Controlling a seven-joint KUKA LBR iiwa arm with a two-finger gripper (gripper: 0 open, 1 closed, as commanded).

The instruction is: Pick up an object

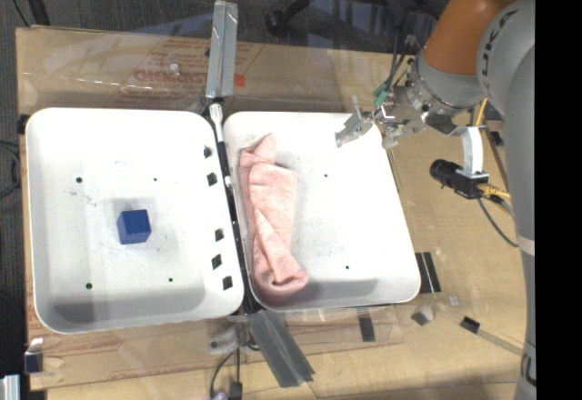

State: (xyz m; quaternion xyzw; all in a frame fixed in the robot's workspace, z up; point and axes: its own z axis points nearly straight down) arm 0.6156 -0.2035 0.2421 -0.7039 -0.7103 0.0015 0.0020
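A small blue cube (134, 225) sits on the floor of the left bin (55, 144). A crumpled pink cloth (271, 212) lies along the left side of the right bin (364, 235), stretching from its back to its front. My gripper (368, 132) hangs over the back right corner of the right bin, above the rim and well to the right of the cloth. Its fingers (349, 134) are open with nothing between them.
A grey metal bar (221, 53) stands at the back where the two bins meet, and black clips (218, 235) line the divide between them. A black cable fitting (455, 175) juts from the arm just right of the right bin.
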